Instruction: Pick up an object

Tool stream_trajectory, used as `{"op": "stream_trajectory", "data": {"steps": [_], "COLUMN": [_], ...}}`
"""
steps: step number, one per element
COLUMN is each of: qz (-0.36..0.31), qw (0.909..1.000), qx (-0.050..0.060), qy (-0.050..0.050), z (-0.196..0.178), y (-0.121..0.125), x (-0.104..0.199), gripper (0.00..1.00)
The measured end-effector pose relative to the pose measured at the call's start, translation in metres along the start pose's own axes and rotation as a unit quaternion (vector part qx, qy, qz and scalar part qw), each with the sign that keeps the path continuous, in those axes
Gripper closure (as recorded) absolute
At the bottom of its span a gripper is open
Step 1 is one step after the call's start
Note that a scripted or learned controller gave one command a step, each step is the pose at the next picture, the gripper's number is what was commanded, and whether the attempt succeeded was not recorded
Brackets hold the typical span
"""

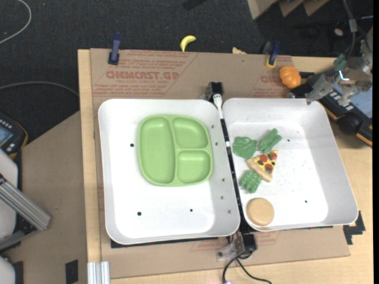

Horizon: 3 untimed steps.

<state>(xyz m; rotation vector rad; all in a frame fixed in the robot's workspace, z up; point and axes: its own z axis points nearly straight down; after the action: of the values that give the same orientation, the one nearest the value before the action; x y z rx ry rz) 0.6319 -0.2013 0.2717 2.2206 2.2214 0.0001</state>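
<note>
In the right bin point(308, 158), several toy foods lie near its left wall. These are a green leafy piece point(243, 146), a darker green piece point(269, 139), a pizza slice point(263, 164), another green piece point(250, 181) and a round tan bun point(260, 211). A light green divided plate point(174, 149) lies in the left bin point(118, 176). My gripper point(323, 87) hangs at the right bin's far right corner, above its rim. It is well away from the toys, and nothing shows in it.
A small orange fruit point(289, 76) sits on the cardboard behind the right bin, close to the gripper. A yellow banana point(188, 41) lies at the board's far edge. Two clamps point(114, 49) hold the board. Equipment and cables crowd the right side.
</note>
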Motion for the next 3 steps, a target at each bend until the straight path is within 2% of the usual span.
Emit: {"op": "stream_trajectory", "data": {"steps": [1, 2, 3], "qz": [-0.001, -0.002, -0.003], "qw": [1.0000, 1.0000, 1.0000], "qx": [0.007, 0.000, -0.004], "qy": [0.003, 0.000, 0.001], "z": [0.138, 0.188, 0.080], "y": [-0.017, -0.042, -0.057], "x": [0.030, 0.099, 0.154], "gripper": [0.00, 0.00, 0.00]}}
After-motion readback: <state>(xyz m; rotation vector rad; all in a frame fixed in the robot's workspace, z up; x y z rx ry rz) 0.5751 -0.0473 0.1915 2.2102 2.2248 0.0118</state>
